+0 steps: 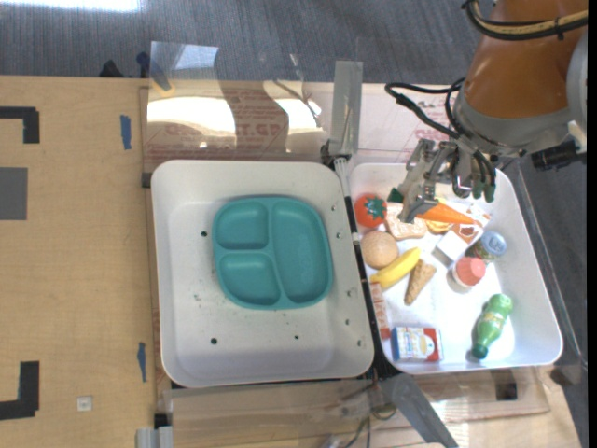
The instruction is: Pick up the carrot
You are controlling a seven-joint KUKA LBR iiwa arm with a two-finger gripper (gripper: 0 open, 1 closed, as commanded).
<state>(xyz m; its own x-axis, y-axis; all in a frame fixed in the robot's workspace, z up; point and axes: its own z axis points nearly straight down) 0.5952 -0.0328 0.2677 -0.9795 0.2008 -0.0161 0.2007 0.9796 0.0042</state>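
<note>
One carrot (pixel 450 215), one banana (pixel 396 269), two bins (pixel 177 250).

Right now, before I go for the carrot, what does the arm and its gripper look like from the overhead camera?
The arm's rounded orange wrist section sits above a grey collar. Black cables loop over its top and trail off its left side. Below hangs the two-finger gripper, a grey metal assembly with thin dark linkages and small green-tipped parts.

L bin (pixel 177 250): teal divided plate (pixel 272 251) at centre. R bin (pixel 541 297): tomato (pixel 370 211) by L wall, banana (pixel 399 267) mid, green bottle (pixel 491 324) near R wall, small carton (pixel 414 343) at front edge.
</note>
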